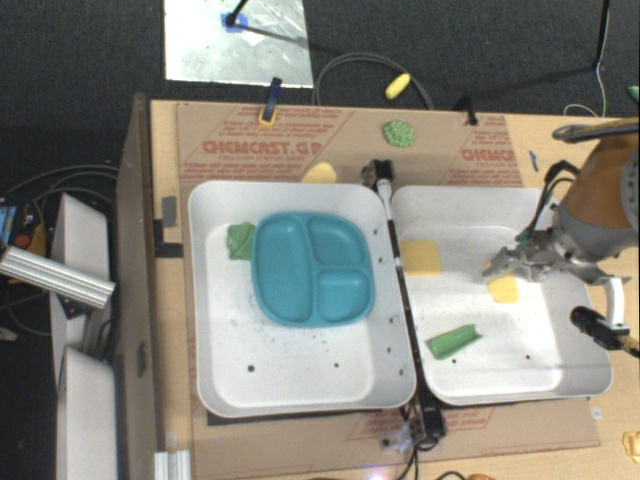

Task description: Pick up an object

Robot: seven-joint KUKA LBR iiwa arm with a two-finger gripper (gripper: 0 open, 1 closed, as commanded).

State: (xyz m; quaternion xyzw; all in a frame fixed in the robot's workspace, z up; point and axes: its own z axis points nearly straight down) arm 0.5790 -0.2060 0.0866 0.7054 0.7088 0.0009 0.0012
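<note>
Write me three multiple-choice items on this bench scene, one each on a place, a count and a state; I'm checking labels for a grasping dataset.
1. Where does the blue plate lie?
A. In the left bin
B. In the right bin
C. On the cardboard behind the bins

2. How many loose things lie in the right bin?
A. One
B. Three
C. Five

3. How does the claw stand to the small yellow piece?
A. Carrying it high over the left bin
B. Just above it, piece resting on the bin floor
C. Far off, outside both bins

Answers: 1 A, the plate fills the left bin's middle. 2 B, a yellow square, the small yellow piece and a green piece. 3 B, the claw's tips sit just above the piece.
</note>
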